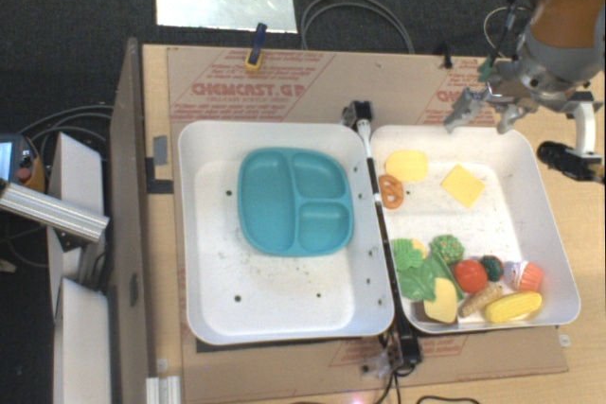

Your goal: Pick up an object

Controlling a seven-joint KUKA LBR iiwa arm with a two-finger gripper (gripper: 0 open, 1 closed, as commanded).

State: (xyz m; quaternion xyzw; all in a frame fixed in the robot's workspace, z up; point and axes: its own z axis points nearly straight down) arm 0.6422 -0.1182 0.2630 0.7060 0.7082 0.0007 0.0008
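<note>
The right bin [544, 203] holds toy food. A yellow round piece [405, 166], a yellow square slice [463, 185] and an orange pretzel [391, 192] lie in its far half. At the near end are green leaves [409, 265], broccoli [447, 249], a red tomato [470, 276], a corn cob [512, 306] and an orange-and-white piece [525, 276], crowded together. My gripper [486, 115] hangs over the far rim of this bin, up and right of the yellow square. It is open, with nothing between its fingers [461, 114].
A teal divided plate [294, 202] lies in the left bin [208, 232]. A black clamp [359, 115] sits where the two bins meet at the far side. Cables [360, 14] loop behind the bench.
</note>
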